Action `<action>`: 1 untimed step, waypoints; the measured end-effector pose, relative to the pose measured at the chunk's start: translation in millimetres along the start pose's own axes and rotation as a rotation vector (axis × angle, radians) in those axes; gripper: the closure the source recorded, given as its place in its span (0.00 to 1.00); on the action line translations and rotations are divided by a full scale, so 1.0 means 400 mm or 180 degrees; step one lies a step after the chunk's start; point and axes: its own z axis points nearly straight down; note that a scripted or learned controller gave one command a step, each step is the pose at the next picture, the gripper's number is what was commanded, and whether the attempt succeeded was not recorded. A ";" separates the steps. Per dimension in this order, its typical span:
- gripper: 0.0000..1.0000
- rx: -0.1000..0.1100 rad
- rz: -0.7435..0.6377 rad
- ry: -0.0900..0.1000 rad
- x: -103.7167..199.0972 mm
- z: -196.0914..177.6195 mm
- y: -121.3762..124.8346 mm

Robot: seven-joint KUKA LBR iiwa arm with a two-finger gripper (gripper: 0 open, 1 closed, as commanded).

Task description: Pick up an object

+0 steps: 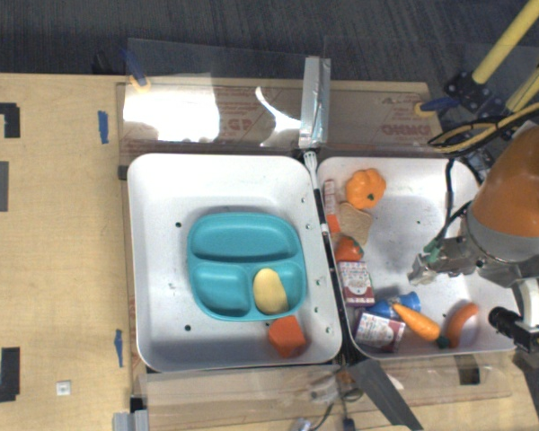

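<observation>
The hand point(431, 266) hangs low over the right bin point(404, 173), just above the carrot point(416, 321); its grip I cannot tell.

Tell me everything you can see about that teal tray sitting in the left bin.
The teal plastic divided tray is a rounded rectangle with three compartments: one long one across the top and two smaller ones below. It lies flat in the middle of the left white bin. A pale yellow potato-shaped object rests in its lower right compartment. An orange block sits just beyond its lower right corner.
</observation>
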 end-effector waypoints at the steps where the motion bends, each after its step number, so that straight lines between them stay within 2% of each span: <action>1: 0.00 0.0006 0.0002 0.0002 0.000 0.002 -0.001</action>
